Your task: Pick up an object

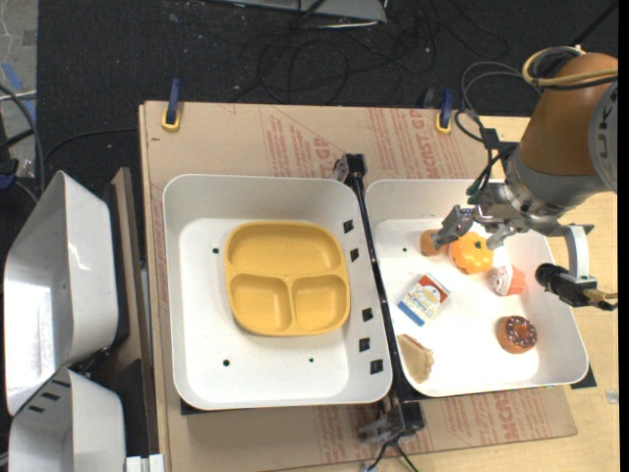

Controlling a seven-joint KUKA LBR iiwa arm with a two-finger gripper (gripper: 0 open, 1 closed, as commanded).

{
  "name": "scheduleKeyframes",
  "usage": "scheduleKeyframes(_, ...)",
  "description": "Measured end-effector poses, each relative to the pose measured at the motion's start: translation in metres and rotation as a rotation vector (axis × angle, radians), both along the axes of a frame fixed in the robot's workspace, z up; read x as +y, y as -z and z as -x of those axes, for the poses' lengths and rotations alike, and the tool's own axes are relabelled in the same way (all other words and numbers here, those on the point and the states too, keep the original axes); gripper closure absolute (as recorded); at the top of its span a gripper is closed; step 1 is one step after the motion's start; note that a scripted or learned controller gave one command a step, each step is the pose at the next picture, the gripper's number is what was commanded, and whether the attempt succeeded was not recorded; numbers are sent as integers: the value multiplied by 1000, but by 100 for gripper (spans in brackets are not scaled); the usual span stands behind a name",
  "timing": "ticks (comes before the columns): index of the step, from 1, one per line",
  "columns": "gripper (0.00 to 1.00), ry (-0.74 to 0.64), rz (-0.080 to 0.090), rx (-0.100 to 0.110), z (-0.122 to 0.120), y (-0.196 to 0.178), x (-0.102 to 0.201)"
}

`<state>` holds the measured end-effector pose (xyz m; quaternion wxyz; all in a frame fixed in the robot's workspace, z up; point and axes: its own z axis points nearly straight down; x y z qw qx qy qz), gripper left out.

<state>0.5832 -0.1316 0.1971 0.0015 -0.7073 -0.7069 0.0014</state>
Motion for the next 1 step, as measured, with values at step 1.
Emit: scheduleKeyframes(1, 0, 1, 0, 1, 4, 63, 0)
